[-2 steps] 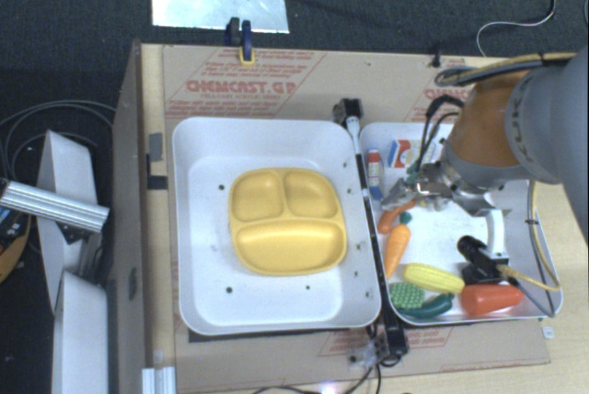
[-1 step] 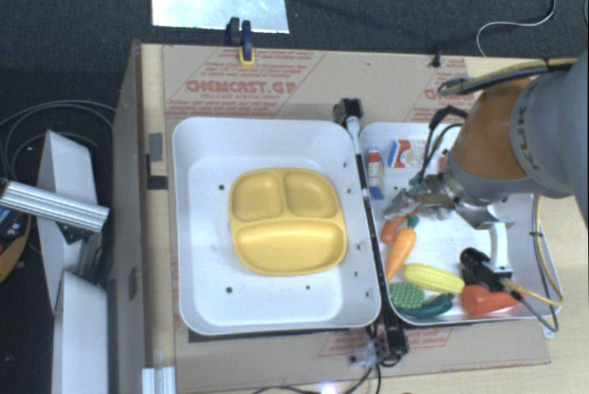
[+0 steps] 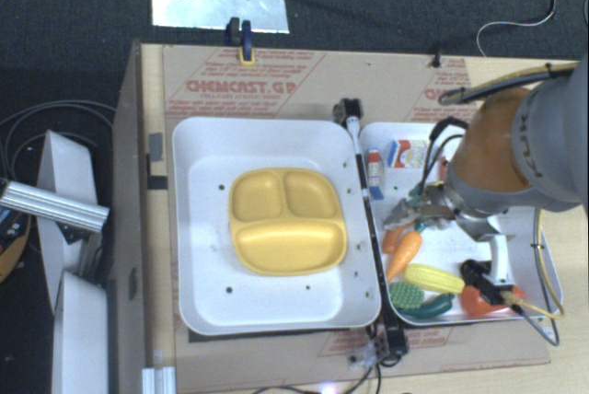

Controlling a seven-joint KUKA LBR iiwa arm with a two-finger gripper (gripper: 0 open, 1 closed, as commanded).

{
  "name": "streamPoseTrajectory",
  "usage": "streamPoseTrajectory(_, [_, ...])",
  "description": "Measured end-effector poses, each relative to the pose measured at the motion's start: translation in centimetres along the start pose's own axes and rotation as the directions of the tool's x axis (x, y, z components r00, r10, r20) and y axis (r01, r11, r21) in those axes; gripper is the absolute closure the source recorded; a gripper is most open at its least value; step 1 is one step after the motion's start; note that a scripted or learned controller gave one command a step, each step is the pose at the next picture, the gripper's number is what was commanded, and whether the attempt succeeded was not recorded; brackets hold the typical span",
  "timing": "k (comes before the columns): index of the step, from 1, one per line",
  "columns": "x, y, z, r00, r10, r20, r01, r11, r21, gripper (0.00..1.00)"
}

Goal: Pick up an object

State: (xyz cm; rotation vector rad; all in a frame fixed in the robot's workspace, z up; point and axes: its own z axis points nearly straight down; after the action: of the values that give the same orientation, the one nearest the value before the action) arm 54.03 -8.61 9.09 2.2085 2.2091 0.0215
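Note:
The right bin [image 3: 529, 240] holds several toy foods. An orange carrot [image 3: 403, 252] lies by its left wall, with a yellow corn cob [image 3: 434, 278] just right of it. A green vegetable [image 3: 420, 300] rests at the front edge and a red-orange piece [image 3: 480, 299] lies further right. My gripper [image 3: 416, 212] hangs low over the bin's left half, directly above the carrot's upper end. The wrist and grey arm hide the middle of the bin.
The left bin [image 3: 198, 199] holds a yellow divided plate [image 3: 285, 222]. A small red, white and blue packet [image 3: 399, 153] lies at the back of the right bin. A black clip [image 3: 349, 112] sits on the divider between the bins.

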Motion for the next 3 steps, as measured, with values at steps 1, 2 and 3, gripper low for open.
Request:
streamPoseTrajectory(1, [-0.4,-4.7,-0.1,1.0,-0.001,0.0,0.001,1.0,0.0,0.0])
streamPoseTrajectory(2, [-2.4,-1.2,0.6,1.0,-0.002,-0.003,0.002,1.0,0.021,0.0])
streamPoseTrajectory(3, [-3.8,3.7,0.7,1.0,-0.003,-0.002,0.003,1.0,0.02,0.0])
